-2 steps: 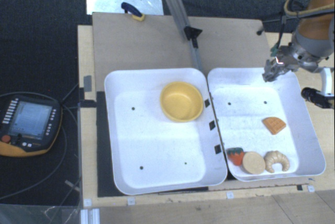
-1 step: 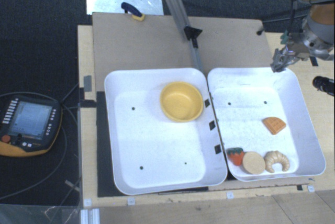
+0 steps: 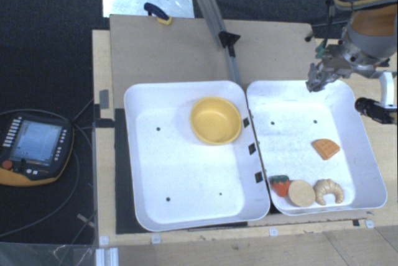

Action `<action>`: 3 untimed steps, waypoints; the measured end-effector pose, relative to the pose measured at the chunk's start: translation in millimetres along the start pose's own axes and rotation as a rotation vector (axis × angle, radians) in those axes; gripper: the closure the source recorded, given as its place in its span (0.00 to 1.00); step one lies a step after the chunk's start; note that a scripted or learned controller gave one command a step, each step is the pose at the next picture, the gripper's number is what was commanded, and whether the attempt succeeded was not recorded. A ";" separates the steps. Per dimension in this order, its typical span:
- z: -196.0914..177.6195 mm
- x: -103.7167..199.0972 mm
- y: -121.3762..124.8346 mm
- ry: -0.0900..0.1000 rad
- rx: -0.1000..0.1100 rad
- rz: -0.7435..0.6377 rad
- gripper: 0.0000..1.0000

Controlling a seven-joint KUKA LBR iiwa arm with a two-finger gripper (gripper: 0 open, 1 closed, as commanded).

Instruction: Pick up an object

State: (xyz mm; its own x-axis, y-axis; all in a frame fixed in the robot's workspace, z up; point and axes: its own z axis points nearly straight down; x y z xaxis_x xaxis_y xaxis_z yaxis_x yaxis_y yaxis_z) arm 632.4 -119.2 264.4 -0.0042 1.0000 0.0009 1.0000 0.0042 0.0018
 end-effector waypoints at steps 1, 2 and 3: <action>-2.9 54.6 -22.6 0.000 0.000 -0.001 1.00; -1.2 108.1 -50.6 0.000 0.001 -0.001 1.00; 16.7 156.5 -72.6 0.000 0.003 -0.001 1.00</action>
